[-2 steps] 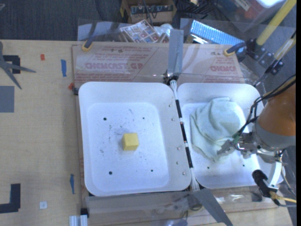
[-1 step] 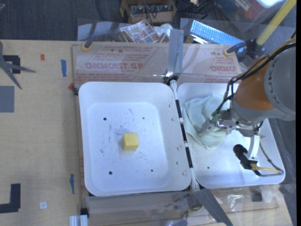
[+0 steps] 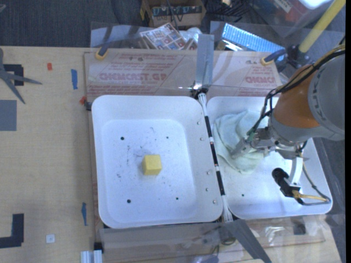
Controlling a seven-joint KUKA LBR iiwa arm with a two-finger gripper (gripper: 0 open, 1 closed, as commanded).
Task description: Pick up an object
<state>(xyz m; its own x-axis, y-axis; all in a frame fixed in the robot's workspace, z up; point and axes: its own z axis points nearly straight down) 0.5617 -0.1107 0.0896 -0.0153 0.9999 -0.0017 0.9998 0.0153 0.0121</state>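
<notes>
Honestly, you cannot tell from this angle whether the gripper point(image 3: 241, 148) has closed on anything; it is down at the pale cloth point(image 3: 233, 130) crumpled in the right bin point(image 3: 263, 199), and the wrist hides much of the contact. Before you lift, make sure a fold sits well between the jaws, then rise slowly so it doesn't slip. Your alternative, the yellow block point(image 3: 152, 165), lies alone in the left bin point(image 3: 109, 114).
</notes>
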